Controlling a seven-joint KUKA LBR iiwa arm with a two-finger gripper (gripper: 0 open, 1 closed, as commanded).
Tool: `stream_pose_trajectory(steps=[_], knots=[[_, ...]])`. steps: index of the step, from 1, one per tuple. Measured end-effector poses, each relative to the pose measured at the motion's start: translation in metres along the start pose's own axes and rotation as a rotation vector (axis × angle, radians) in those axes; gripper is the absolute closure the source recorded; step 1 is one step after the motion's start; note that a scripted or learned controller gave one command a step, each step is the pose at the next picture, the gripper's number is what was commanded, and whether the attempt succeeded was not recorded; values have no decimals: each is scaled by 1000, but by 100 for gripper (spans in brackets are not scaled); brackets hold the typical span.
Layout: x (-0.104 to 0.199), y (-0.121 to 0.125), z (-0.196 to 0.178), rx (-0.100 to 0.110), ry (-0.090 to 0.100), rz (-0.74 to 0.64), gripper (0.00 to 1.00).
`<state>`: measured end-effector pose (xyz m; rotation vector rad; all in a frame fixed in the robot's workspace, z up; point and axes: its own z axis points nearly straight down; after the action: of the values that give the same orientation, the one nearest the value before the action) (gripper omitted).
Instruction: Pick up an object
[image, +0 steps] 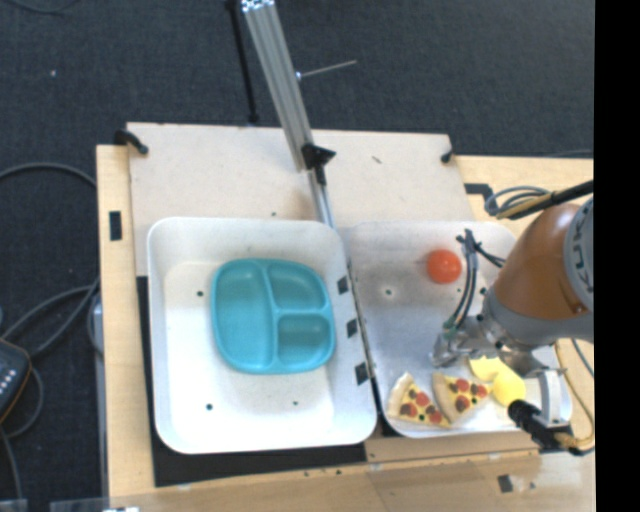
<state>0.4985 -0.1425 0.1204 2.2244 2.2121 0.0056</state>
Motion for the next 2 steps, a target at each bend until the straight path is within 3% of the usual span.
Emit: stream_pose_trajectory(steps=[2], knots=[[2, 4, -113, -4, -3, -9, 100]])
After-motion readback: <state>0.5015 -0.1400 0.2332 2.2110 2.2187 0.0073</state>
